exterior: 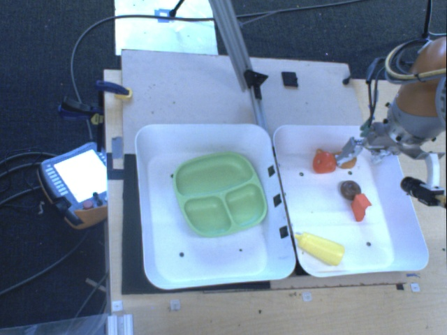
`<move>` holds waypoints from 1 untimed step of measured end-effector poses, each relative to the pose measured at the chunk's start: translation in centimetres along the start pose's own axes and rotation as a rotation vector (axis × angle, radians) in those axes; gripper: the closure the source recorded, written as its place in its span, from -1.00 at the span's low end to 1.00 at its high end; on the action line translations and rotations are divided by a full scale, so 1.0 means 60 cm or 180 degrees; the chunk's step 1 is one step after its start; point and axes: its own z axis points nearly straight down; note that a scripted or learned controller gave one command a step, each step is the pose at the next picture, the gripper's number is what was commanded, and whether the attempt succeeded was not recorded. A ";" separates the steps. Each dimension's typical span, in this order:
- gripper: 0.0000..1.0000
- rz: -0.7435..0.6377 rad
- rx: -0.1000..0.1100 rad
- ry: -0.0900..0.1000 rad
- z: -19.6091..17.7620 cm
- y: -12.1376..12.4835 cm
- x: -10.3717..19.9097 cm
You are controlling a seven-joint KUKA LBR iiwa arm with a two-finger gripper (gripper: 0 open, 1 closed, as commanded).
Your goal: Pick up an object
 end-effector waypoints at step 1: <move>-1.00 -0.0006 -0.0001 0.0001 0.073 -0.004 0.010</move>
